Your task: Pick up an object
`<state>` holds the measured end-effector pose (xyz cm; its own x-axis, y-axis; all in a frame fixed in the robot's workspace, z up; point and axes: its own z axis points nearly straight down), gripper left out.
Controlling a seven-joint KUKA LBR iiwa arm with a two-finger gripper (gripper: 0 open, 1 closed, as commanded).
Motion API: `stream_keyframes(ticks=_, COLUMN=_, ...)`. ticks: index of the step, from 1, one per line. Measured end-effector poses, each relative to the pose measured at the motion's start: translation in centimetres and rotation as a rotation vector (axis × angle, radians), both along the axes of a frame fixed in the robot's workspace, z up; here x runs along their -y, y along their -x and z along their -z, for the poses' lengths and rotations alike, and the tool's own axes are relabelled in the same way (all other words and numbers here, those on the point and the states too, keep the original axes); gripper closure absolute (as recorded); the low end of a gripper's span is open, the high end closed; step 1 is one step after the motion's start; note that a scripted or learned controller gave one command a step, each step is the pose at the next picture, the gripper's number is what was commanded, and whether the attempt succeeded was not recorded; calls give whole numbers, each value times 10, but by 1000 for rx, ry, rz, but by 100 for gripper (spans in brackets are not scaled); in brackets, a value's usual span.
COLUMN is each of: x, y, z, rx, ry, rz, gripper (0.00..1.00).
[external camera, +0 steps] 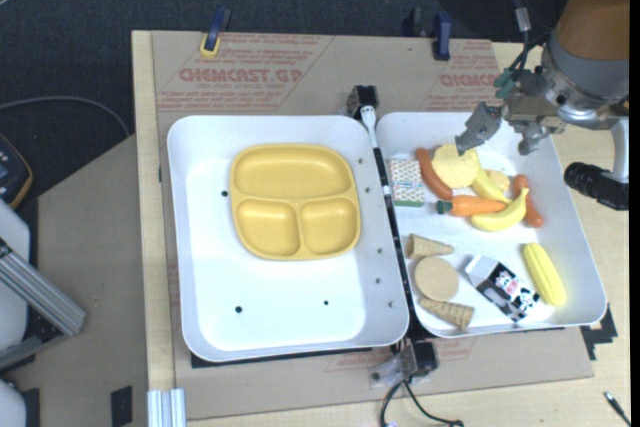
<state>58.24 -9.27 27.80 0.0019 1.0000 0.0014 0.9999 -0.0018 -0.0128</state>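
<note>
So: left bin point(200, 245) held a yellow tray point(295, 198). Right bin point(580, 265) held the toy food: banana point(505, 212), corn point(544, 273), carrot point(478, 207), cookie point(437, 279), cones point(428, 246). Gripper point(505, 130) hung over that bin's back edge, fingers spread apart, nothing between them.

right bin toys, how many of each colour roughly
Yellow: 4 (banana, corn cob, two pale pieces near the gripper)
Orange: 3 (carrot, two sausage shapes)
Tan: 3 (two cones, one round cookie)
Other: 2 (green-white packet, black-white carton)
Total: 12, roughly
</note>
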Motion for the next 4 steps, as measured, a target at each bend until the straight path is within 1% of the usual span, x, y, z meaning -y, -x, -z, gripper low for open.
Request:
stream_keyframes(ticks=1, x=0, y=-2, z=-6, rx=12, ry=1, rz=-2, gripper=0)
stream_keyframes(ticks=2, x=-7, y=7, z=46, rx=6, ry=0, rz=-1, gripper=0)
stream_keyframes(ticks=3, x=-16, y=6, z=95, rx=6, ry=0, rz=-2, gripper=0)
stream_keyframes(ticks=4, x=-17, y=7, z=148, rx=5, ry=0, rz=-1, gripper=0)
